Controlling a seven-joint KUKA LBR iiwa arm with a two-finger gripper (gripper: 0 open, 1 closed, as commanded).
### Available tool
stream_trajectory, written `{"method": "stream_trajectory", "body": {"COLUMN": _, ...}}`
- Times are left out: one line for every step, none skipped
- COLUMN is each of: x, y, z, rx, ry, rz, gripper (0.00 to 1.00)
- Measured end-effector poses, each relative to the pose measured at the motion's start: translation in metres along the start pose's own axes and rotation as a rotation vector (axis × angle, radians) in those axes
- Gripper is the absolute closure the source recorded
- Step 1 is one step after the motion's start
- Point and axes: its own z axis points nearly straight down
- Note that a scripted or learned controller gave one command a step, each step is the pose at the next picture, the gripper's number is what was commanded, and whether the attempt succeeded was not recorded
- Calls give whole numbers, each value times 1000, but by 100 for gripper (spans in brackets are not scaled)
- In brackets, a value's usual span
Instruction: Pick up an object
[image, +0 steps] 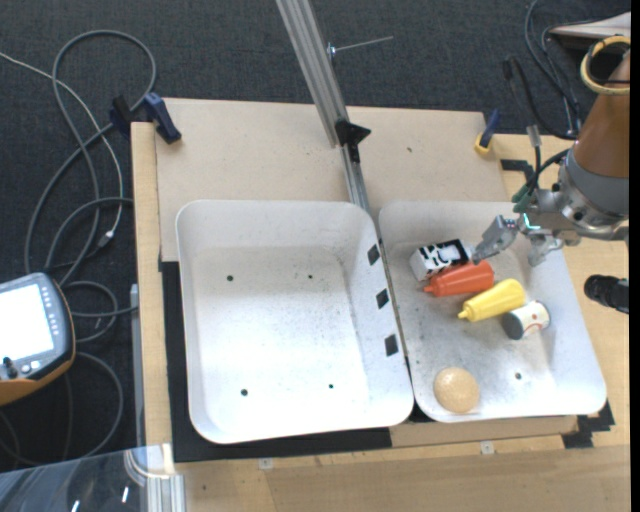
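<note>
The gripper (518, 238) hovers with spread, bare fingers over the right bin (580, 375), above the red bottle (459, 281), yellow bottle (492, 301) and box (438, 257), so the approach seems underway; next comes lowering onto one object and closing.

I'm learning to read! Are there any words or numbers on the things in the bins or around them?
None that can be read.
The black-and-white box has markings, too blurred to read.
The handheld screen at the left edge glows blank white.
The orange bottle and yellow bottle show no label.
</note>
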Motion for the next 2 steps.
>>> {"method": "stream_trajectory", "body": {"x": 0, "y": 0, "z": -2, "rx": -4, "ry": -1, "rz": 0, "gripper": 0}}
{"method": "stream_trajectory", "body": {"x": 4, "y": -10, "z": 52, "rx": 1, "ry": 0, "rz": 0, "gripper": 0}}
